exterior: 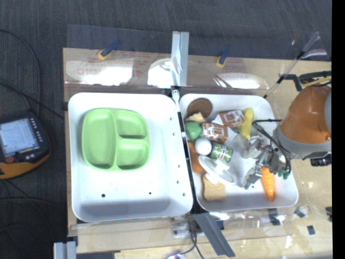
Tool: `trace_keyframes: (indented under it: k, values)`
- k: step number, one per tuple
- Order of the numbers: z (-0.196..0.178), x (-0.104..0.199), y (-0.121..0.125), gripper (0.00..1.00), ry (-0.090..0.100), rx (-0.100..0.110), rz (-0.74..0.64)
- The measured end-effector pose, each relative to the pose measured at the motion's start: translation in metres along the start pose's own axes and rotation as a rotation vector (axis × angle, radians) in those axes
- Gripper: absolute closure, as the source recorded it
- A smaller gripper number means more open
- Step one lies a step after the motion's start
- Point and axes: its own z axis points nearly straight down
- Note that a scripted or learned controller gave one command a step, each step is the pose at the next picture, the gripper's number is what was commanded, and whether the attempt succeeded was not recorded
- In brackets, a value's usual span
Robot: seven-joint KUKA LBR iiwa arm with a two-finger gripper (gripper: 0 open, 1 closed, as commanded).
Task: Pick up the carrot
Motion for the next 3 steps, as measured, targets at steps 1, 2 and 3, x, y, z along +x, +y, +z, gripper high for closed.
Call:
trace_keyframes:
  k: [1, 2, 3]
  values:
    - [-0.012, -0.003, 0.001, 1.00, -0.010, 0.004, -0.003]
    - [-0.078, 0.012, 0.053, 1.00, 0.009, 0.003, 0.177]
    - [-0.022, 0.040, 0.025, 1.00, 0.015, 0.003, -0.064]
